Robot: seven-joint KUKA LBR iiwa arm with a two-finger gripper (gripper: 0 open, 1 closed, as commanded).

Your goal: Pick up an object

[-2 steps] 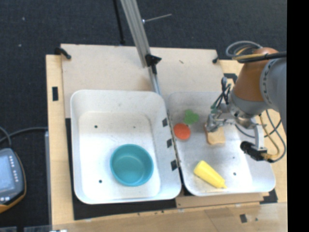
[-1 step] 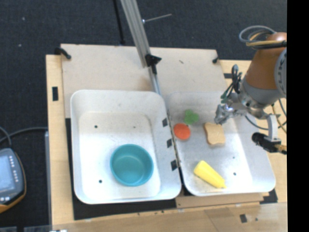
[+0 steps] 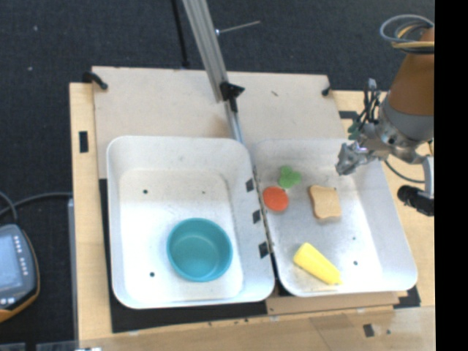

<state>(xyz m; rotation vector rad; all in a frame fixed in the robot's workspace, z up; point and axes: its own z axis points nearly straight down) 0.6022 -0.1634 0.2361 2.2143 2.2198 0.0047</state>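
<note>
**Pick not started — nothing lifted yet**

Near to far. Left bin (image 3: 124, 196): teal bowl (image 3: 199, 249) toward front edge, untouched. Right bin (image 3: 387, 225): yellow piece (image 3: 316, 263) nr front edge; tan bread-like piece (image 3: 325, 202) mid-bin; orange-red round item (image 3: 276, 198) by the bin's left wall; green item (image 3: 289, 176) just behind it. All resting on bin floor, none raised.

End effector (image 3: 349, 158) sits over right bin's back-right part, near the bread-like piece but apart from it. Nothing seen betw. its tips; open/closed — cannot tell at this res.

Judgement: approach only. Left to do: descend, close on an obj, lift.
</note>
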